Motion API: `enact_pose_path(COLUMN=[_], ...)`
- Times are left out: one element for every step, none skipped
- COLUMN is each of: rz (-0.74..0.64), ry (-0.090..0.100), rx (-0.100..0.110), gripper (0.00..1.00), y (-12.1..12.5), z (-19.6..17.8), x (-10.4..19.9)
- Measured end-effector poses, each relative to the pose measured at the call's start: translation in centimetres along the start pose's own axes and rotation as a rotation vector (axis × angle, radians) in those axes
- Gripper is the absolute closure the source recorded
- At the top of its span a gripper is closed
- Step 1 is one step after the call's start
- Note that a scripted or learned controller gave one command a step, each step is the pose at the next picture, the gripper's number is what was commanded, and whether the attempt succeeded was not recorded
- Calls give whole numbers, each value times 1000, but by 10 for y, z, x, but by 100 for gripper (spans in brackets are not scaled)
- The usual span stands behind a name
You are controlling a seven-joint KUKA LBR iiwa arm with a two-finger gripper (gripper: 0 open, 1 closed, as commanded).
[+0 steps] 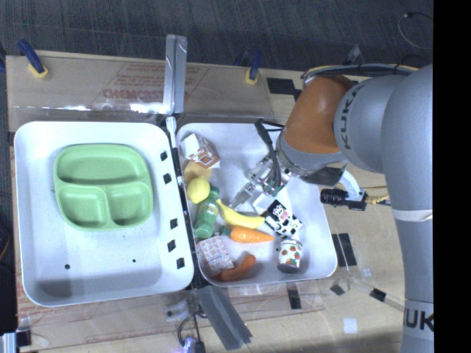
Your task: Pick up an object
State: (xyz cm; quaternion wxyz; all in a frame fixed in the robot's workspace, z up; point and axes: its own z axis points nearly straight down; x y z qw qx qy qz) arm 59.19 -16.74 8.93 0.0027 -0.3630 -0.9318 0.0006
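Pincer (256, 184) of the grey arm (383, 123), lowered into the right bin (313, 226); its metal fingers appear spread and released, with nothing visible between them. No object is lifted, so the pick is judged not yet made: the approach looks complete, while closing and raising remain. Just below the pincer lies a banana (239, 215), yellow, curved and smooth, the nearest candidate and seemingly just apart from the fingertips, though contact cannot be ruled out. Beyond it, further below, lies an orange carrot (252, 234). To the lower right of the pincer sit a black-and-white patterned box (282, 218) and a small spotted cup (290, 255). To its left, a lemon (198, 190) rests above a green bottle (207, 219), with a bread-like packet (200, 153) at upper left. Near the bin's lower wall lie a red-patterned packet (214, 251) and a sausage (237, 268). Well to the left, the other bin (44, 263) on the counter (88, 79) carries a green divided tray (104, 185).
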Motion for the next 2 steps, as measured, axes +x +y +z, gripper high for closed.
enact_pose_path(rz=[-370,-374], ry=[-1,1], rx=[-1,-1], gripper=[0,100], y=[-29,-29], z=[-10,-17], x=[69,68])
